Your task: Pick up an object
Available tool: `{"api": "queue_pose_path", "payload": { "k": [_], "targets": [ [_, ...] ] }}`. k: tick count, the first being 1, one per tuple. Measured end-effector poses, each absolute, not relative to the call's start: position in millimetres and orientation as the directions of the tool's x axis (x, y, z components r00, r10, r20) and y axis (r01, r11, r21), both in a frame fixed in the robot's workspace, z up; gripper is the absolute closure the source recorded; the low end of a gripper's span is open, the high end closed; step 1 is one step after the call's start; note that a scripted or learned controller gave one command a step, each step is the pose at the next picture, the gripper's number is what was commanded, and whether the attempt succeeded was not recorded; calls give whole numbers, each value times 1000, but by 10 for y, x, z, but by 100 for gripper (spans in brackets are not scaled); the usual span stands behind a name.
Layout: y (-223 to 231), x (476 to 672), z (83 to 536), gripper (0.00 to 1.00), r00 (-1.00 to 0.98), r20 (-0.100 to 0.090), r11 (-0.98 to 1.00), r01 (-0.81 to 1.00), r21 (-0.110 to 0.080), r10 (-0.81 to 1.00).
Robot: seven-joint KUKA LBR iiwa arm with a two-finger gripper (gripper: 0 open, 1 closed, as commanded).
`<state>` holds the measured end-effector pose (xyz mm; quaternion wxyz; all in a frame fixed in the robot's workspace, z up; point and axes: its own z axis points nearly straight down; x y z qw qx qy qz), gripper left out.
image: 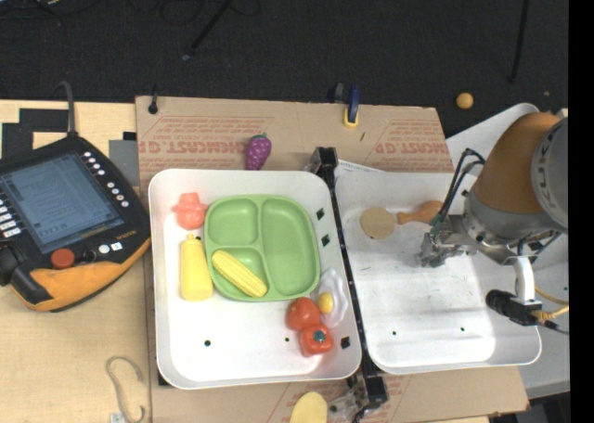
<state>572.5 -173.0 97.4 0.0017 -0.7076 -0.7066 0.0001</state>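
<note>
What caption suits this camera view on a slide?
Arm's hand lowered into right bin near wooden spoon; toy food fills left bin.

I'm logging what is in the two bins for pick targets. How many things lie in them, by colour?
Yellow: 3: bottle, corn, small ball
Red: 2: tomato, pepper
Pink: 1: toy
Green: 1: tray
Tan: 1: wooden spoon
Total: 8

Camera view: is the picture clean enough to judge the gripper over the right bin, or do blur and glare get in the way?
Camera view: lighting is even and bright on both bins; the right bin floor is nearly washed out; the gripper is dark, small and soft, its fingers unreadable; the wooden spoon stays distinct; background above the bench is underexposed.
</note>
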Motion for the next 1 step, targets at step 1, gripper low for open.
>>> {"api": "queue_pose_path", "payload": {
  "k": [1],
  "targets": [
    [-1736, 5733, 1395, 100, 1, 0, -1, 1000, 1, 1000]
  ]
}}
